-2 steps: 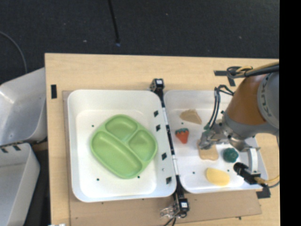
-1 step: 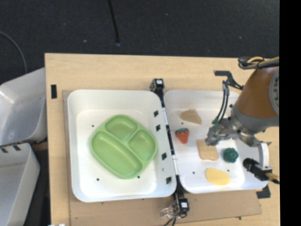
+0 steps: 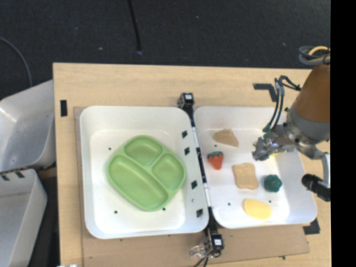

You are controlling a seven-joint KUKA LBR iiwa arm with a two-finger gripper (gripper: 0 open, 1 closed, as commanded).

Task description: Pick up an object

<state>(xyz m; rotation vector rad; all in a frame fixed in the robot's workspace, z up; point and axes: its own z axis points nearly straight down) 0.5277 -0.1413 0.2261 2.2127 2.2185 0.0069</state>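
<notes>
The claw (image 3: 266,149) hangs low over the right bin (image 3: 295,210), in its upper right part; whether it is parted or clenched I cannot tell, and nothing shows in its grip. It sits above bare floor, likely poised to choose a target. Nearest are the tan slice (image 3: 245,176) and green lump (image 3: 272,183) below it, the tan wedge (image 3: 226,137) to its left, then the strawberry (image 3: 216,159) and yellow piece (image 3: 257,208). All lie loose and apart, leaving room for a grasp. The left bin (image 3: 92,204) holds a green tray (image 3: 146,172).
</notes>
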